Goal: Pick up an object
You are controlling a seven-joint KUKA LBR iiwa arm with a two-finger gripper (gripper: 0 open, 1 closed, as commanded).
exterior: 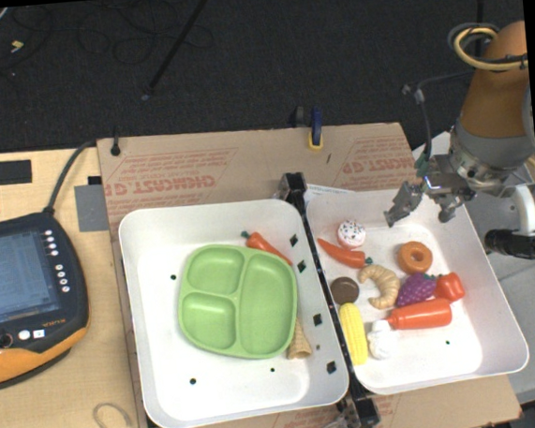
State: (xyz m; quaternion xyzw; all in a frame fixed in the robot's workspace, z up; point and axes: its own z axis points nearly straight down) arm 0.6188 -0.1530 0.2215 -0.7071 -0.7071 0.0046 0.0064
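Note:
My gripper (424, 205) hangs over the far right part of the right bin (487, 347), open, with nothing between its fingers. Below it in the bin lie a donut (414, 258), a white cupcake (350, 234), a red chili (340, 252), a croissant (382, 284), purple grapes (414, 289), a red pepper (450, 286), a red ketchup bottle (420, 315), a corn cob (352, 332), a brown cookie (345, 290) and a white garlic bulb (380, 343). The donut is the nearest, a little toward the front of the fingertips.
The left bin (159, 360) holds a green divided plate (238, 299), a carrot (266, 244) and an ice cream cone (300, 342). A control tablet (21, 288) lies at the far left. A blue clamp (316, 130) stands behind the bins.

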